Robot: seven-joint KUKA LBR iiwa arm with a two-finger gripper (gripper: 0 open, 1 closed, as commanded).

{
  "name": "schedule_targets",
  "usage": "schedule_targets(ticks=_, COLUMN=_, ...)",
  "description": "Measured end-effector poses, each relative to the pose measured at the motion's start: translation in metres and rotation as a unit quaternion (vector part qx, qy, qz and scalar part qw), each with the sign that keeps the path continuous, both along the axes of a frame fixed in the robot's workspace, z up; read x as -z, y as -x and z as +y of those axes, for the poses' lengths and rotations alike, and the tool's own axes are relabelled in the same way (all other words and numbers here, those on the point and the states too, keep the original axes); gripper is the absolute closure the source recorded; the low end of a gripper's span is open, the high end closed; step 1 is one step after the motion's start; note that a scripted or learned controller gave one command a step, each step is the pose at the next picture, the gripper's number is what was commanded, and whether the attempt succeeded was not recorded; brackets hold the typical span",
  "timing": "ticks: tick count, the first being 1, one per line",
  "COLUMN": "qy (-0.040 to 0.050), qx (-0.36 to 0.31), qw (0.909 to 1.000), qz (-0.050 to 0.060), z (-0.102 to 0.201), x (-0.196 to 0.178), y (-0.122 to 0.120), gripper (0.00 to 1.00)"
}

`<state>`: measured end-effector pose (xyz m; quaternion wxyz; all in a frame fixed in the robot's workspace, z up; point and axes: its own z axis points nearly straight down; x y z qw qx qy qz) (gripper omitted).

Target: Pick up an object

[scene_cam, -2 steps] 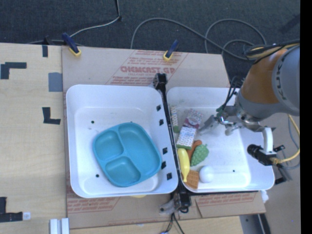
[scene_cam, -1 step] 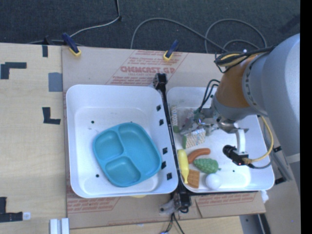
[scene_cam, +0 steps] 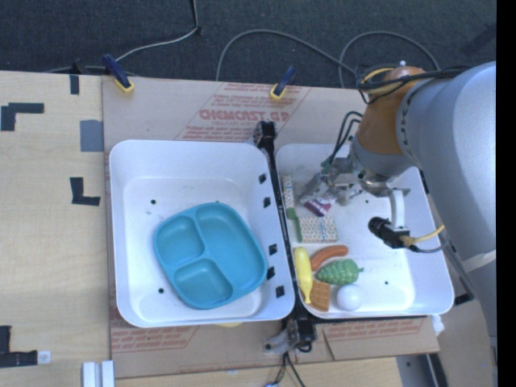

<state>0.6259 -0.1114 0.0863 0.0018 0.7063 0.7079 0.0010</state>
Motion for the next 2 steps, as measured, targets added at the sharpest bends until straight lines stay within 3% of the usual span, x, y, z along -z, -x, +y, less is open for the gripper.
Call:
schedule_targets(ticks=1, qy=0.0007, qx=0.000, qw=1.0000, qz=0.003, z=-0.001, x=-0.009, y=0.001, gripper=1.00)
schedule_targets(ticks=2, qy=-0.0008, qx=0.000, qw=1.0000, qz=0.002, z=0.053, x=-0.098, y=0.057, gripper=1.00)
